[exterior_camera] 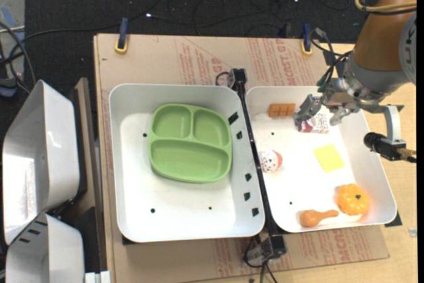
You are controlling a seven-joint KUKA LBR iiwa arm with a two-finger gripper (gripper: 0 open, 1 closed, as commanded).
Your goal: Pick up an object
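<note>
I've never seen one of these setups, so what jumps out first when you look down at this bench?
The bright green three-compartment plastic plate in the left white bin catches the eye first. Next is the grey arm with its orange band, reaching in from the right, its hand low over a small red-and-white object at the back of the right white bin. An orange toy pumpkin sits near that bin's front corner.

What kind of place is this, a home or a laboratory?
Most likely a robotics lab: a robot arm over two white bins clamped to a board, toy items like a green plate, and loose cables on the floor.
</note>
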